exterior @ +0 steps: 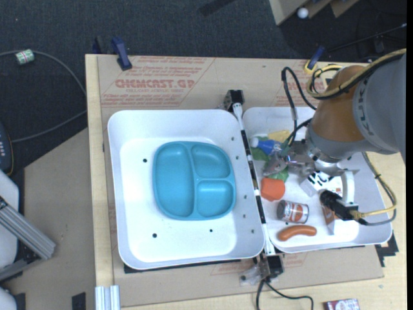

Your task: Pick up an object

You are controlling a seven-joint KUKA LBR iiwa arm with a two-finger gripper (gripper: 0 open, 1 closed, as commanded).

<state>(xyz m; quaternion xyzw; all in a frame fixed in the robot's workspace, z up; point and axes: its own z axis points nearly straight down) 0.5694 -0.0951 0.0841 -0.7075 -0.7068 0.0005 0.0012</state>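
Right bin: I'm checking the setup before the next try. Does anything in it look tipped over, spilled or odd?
One thing: the small can lies on its side on the right bin floor, between the orange ball and the sausage. Nothing looks spilled. The other items sit crowded under the tool, partly hidden.

Two bins sit side by side on the tabletop point(161, 82). The left bin point(129, 231) holds a divided plate point(192, 178). In the right bin point(368, 234), a toy tomato point(273, 188) lies behind a small can point(292, 210), and a toy sausage point(297, 232) lies in front of the can.
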